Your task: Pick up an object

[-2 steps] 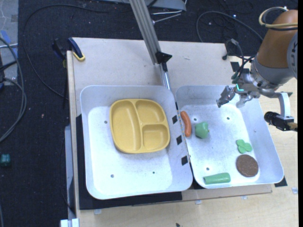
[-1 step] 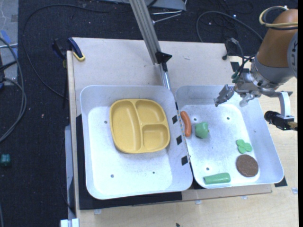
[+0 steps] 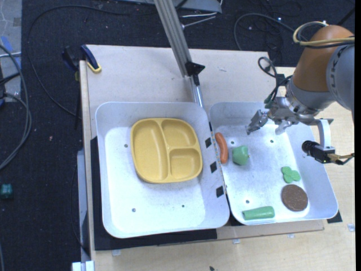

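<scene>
Currently: gripper [image 3: 266,122] hovers over the upper part of the right bin [image 3: 316,168], fingers apart and clasping nothing, apparently poised above loose items before a descent. Right bin contents: orange sausage [image 3: 221,147] against the left wall; green block [image 3: 241,155] just beside it; small green leafy piece [image 3: 290,174]; brown disc [image 3: 294,197] near the lower right; green cylinder [image 3: 258,212] along the bottom edge. Left bin [image 3: 113,208]: one yellow divided plate [image 3: 167,150], compartments bare

Right bin [image 3: 316,151] — orange sausage [image 3: 222,148], green block [image 3: 241,155], brown disc [image 3: 294,197], green cylinder [image 3: 258,212].
</scene>
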